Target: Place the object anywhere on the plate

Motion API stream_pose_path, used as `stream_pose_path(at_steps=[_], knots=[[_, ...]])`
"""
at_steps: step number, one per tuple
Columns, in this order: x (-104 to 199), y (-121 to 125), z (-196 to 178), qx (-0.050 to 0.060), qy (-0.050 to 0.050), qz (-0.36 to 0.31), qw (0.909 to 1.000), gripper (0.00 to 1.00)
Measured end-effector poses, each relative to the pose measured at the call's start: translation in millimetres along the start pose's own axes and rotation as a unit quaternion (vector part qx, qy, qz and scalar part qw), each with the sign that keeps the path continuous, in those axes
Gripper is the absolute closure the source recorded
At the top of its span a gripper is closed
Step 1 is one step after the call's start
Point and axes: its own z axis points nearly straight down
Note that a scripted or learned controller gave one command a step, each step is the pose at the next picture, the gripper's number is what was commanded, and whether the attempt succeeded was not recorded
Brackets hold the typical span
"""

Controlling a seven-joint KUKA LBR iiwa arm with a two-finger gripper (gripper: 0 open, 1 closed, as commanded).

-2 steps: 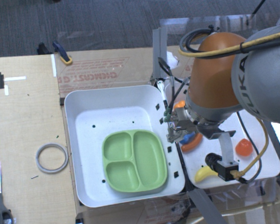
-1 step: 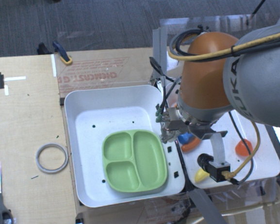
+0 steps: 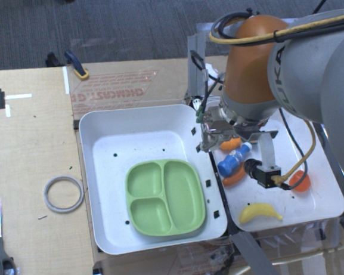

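The blue bottle lies in the right bin, well apart from the green plate, under the gripper. Jaw state cannot be told. Probably light, smooth plastic; best gripped across its middle.

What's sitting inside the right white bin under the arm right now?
In the right white bin: a yellow banana, a blue plastic bottle, orange pieces beside it and an orange-red round item. The grey arm covers the bin's far part.
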Motion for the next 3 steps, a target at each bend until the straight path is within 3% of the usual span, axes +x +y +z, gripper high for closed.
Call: stream_pose_path(at_steps=[1, 2, 3], knots=[[21.8, -26.4, -57.6, -0.001, 0.000, -0.002, 1.0000, 1.00], [21.7, -26.6, -57.3, -0.001, 0.000, -0.002, 1.0000, 0.00], [21.1, -26.1, -64.9, 0.001, -0.001, -0.003, 1.0000, 1.00]])
